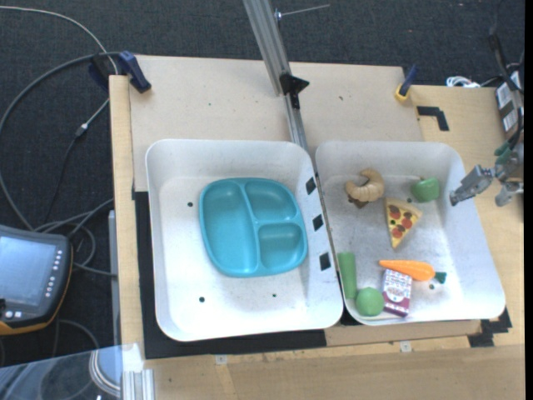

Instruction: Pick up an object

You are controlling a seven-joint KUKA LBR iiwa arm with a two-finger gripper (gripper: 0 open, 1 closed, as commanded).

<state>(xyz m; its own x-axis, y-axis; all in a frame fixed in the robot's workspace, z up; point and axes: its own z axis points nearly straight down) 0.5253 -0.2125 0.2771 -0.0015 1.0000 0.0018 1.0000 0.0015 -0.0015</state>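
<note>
No object is chosen yet, so the likeliest target is whatever lies nearest the jaws: the small green fruit point(425, 189), perhaps a toy apple or lime, which sits in the right bin point(487, 257) just inside its far right corner, a little to the side of the gripper point(487, 186). Next outward from the jaws come the pizza slice point(401, 222) and the tan, knobbly piece point(365, 187), possibly a croissant or ginger root. Further off, along the bin's near side, lie the carrot point(408, 268), a small red-and-white carton point(397, 292), a green ball point(369, 301) and an upright green stick-like piece point(346, 267).

The step in hand looks like the approach: the gripper hangs at the right bin's outer rim, over the desk point(216, 98) edge, with nothing between its fingers. The jaws appear spread apart, one grey finger pointing toward the fruit and the other toward the frame edge, though the angle is poor.

The next move calls for carrying the jaws inward over the bin wall, centring above one item and descending with room on both sides; the fruit is round and may roll.

The arm behind the wrist is cut off. The left bin point(166, 223), holding a teal divided plate point(251, 225), lies well away from the jaws.
</note>
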